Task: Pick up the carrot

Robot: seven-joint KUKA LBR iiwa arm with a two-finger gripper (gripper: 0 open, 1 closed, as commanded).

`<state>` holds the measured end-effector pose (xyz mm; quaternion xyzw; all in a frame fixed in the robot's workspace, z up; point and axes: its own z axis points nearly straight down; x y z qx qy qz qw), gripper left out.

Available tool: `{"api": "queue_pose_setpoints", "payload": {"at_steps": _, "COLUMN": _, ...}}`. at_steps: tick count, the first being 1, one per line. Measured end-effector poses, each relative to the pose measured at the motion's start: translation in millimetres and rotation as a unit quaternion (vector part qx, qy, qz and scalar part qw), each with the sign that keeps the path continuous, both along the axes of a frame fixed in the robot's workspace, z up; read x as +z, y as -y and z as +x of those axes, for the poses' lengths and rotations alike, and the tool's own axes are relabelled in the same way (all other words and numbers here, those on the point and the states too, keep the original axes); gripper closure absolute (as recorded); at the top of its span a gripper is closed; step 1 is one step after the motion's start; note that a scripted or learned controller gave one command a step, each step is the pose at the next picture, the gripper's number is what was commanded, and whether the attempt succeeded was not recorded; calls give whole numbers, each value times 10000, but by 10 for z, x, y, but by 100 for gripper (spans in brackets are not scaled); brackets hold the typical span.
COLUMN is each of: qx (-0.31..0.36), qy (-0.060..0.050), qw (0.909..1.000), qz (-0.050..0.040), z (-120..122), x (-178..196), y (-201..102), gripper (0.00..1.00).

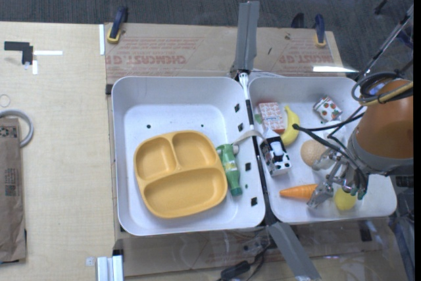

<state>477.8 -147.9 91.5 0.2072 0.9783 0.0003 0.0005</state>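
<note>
the carrot (297, 192) lies flat near the front wall of the right bin (378, 206), and the claw (321, 196) sits low at its thick end, apparently lined up to grab it, though i cannot tell its state.

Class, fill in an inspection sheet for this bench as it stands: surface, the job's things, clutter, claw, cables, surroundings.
Surface: two white bins, left bin and right bin, on a cardboard sheet.
Job's things: carrot lying in the right bin, near its front.
Clutter: yellow divided plate and green bottle in the left bin; banana, cow-patterned toy and lemon in the right.
Claw: claw low at the carrot's right end.
Cables: black cables above the right bin.
Surroundings: blue clamps, dark floor.
</note>
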Motion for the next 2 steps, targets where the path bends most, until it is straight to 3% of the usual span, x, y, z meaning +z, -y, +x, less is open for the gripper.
{"api": "queue_pose_setpoints", "payload": {"at_steps": 1, "qx": 714, "qy": 7, "qw": 9974, "qz": -2, "z": 246, "x": 2, "y": -550, "gripper": 0}}
{"api": "queue_pose_setpoints", "payload": {"at_steps": 2, "qx": 700, "qy": 18, "qw": 9975, "qz": 1, "z": 253, "x": 91, "y": -551, "gripper": 100}}
